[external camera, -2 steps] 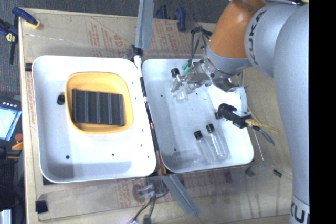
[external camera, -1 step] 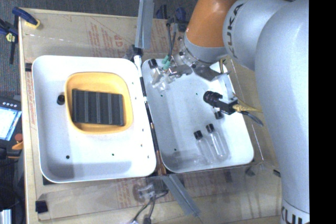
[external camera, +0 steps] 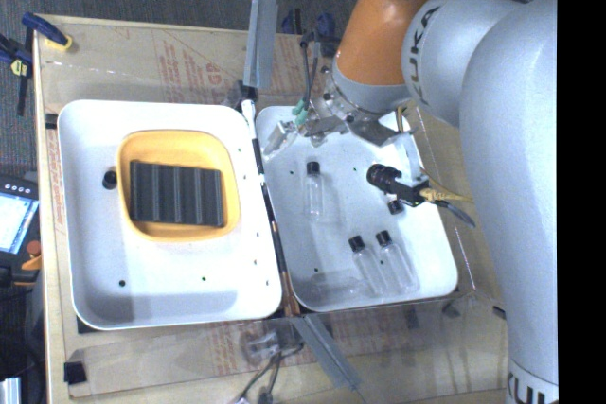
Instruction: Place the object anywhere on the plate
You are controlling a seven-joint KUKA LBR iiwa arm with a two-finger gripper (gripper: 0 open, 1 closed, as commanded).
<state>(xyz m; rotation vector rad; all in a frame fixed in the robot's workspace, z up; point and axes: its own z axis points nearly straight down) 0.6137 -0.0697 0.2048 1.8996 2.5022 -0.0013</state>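
- Yellow and rounded, the plate [external camera: 176, 145] sits in the left white bin [external camera: 85, 203], with a dark ribbed rectangular insert [external camera: 178, 194] covering most of its middle; only a glossy yellow border stays bare.
- Clear plastic vials with small black caps lie in the right bin [external camera: 436, 274]: one vial [external camera: 312, 189] alone near the middle, and a pair [external camera: 379, 262] side by side toward the near edge. Any of them could be the object meant; none is on the plate yet.
- Grey, smooth and bulky, the arm carries its orange band above the wrist, and the gripper [external camera: 292, 126] hangs at the far-left corner of the right bin, well apart from all three vials.
- Whether the tool is apart or together cannot be told; its tip is small, metallic and partly lost against the white bin wall, with a touch of green on it. Nothing is seen between it.
- By my judgement the step in hand is the pick. The lone vial is the better target: it has free space on both sides, while the pair lie close together.
- A vial is round, slick and transparent, so it will likely roll. Close across its narrow width, not along its length, and centre on the body rather than the cap.
- For release, the ribbed insert should hold a rolling vial better than the glossy rim.
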